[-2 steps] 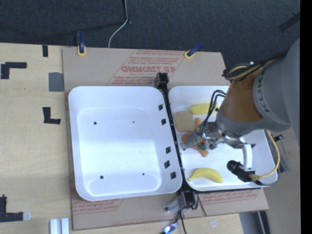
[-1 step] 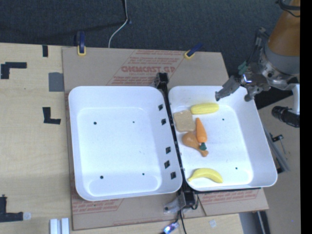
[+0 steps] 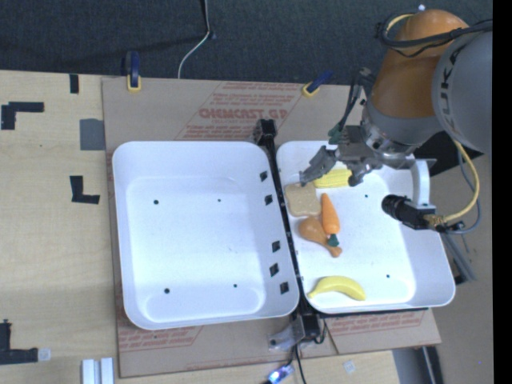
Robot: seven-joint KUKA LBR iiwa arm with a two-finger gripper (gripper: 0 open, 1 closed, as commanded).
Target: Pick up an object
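The right bin point(image 3: 400, 282) holds several toy foods. A tan bread slice point(image 3: 299, 201) lies by its left wall, an orange carrot point(image 3: 330, 214) beside it, and an orange-brown piece point(image 3: 314, 230) just below. A yellow banana point(image 3: 338, 289) rests near the front edge. A yellow corn-like piece point(image 3: 332, 179) lies at the back. My gripper point(image 3: 339, 167) hangs over that yellow piece, fingers spread open on either side of it, with nothing lifted.
The left bin point(image 3: 192, 230) sits beside the right one, joined by a black hinge strip point(image 3: 276, 214). Both rest on a cardboard sheet point(image 3: 232, 110) held by clamps. A black camera on a white bracket point(image 3: 408, 209) juts from the wrist.
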